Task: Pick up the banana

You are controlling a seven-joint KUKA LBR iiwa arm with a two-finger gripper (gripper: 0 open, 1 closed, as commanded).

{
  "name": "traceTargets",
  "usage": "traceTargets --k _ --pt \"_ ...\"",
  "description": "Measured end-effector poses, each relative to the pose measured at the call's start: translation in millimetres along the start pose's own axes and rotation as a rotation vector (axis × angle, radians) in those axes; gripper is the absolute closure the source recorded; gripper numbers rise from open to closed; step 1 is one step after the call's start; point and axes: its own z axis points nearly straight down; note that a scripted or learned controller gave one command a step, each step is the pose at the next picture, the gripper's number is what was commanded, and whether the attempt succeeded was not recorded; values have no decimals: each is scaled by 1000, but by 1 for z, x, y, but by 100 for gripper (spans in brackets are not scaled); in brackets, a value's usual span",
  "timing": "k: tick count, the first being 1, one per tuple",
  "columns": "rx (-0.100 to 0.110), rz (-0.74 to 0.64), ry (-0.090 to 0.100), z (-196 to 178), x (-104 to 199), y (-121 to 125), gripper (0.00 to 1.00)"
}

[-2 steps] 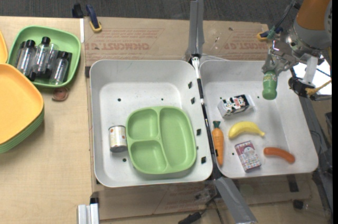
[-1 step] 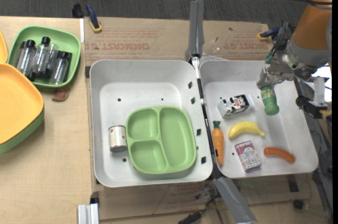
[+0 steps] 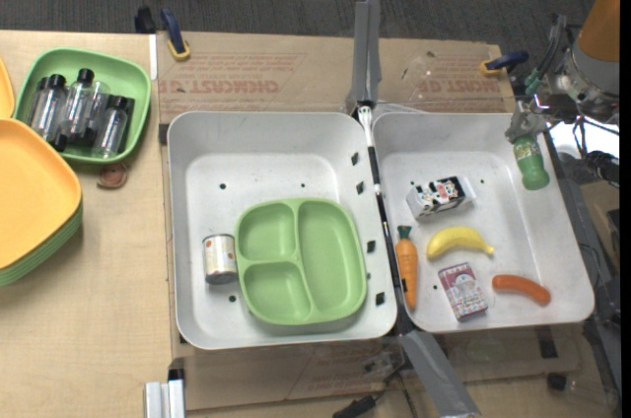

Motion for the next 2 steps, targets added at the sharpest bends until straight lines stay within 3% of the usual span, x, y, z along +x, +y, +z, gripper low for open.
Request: traceTargets --k 1,2 --pt "1 -266 2 22 5 -37 100" --pt "-2 -314 0 -35 4 14 100"
